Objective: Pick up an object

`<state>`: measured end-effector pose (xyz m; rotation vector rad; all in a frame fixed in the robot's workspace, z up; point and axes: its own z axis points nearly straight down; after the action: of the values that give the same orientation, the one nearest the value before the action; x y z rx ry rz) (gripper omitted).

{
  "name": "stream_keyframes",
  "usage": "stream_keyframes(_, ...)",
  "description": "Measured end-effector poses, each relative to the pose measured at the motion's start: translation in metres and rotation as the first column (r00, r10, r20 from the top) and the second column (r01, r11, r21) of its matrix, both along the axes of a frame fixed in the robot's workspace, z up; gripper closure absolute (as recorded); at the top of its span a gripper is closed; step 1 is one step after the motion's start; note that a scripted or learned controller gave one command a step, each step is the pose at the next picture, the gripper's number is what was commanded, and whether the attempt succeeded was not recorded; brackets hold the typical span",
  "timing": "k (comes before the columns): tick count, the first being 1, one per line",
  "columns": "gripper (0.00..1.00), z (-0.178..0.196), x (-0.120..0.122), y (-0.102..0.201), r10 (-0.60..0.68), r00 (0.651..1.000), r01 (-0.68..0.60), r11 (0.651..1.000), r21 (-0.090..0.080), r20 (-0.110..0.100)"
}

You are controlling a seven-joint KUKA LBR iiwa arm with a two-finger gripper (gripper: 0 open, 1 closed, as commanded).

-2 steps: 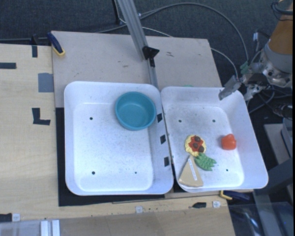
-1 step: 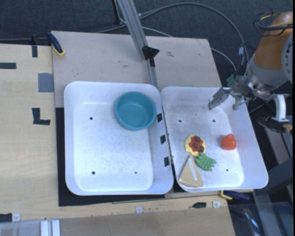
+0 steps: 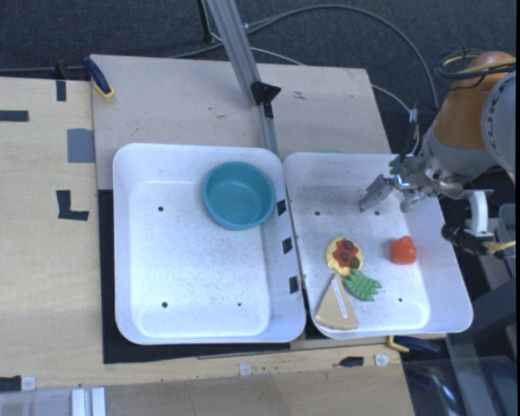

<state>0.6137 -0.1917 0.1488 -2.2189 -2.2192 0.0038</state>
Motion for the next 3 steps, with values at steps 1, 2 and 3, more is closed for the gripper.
stream_keyframes(1, 0.0, -0.053, -0.001, 0.001, 0.001, 1.0, -0.001, 1.0, 0.0, -0.001)
stream_keyframes(2, 1.0, -0.04, 0.0, 0.001, 0.001, 1.0, -0.001, 1.0, -0.001, 0.004)
stream_keyframes(3, 1.0, 0.016, -0.005, -0.007, 0.0, 1.0, 0.0, 1.0, -0.002, 0.008)
